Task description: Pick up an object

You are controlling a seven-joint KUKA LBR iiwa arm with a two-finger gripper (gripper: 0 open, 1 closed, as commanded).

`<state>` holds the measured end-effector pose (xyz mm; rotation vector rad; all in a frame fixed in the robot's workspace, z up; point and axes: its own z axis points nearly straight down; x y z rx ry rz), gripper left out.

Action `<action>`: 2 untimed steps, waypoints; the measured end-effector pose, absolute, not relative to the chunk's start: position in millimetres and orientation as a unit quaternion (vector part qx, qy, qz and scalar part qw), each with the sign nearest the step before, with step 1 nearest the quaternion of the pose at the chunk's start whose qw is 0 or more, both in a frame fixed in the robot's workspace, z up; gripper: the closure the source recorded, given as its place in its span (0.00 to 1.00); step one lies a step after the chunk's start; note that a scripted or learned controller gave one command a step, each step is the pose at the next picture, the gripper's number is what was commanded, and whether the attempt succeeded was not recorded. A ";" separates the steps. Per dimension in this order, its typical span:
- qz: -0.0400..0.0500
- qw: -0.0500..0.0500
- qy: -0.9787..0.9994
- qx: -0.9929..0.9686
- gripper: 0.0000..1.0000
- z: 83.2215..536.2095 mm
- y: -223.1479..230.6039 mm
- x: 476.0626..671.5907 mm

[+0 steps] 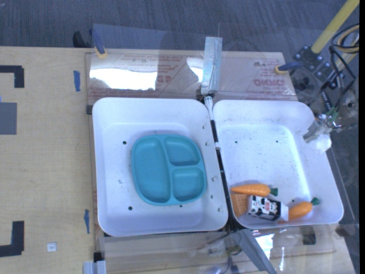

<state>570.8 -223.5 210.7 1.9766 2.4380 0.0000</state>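
Left bin (108,170): teal divided plate (169,168). Right bin (319,170), near corner: two toy carrots (251,189) (301,209), small black-and-white carton (264,209), touching. Gripper (319,131) at far right rim; grip state cannot be told. Step: approach pending; next, descend over the cluster.

I see my wooden bench (45,170) bearing two shallow white bins side by side, the left bin (108,153) and right bin (319,170) touching, with blue tape bits (76,80) beside them.
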 end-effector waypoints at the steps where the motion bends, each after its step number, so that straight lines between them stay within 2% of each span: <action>1: 0.000 0.000 0.703 0.711 1.00 195.7 -222.5 659.2; 2: 0.000 0.002 0.651 0.759 1.00 213.3 -218.7 667.6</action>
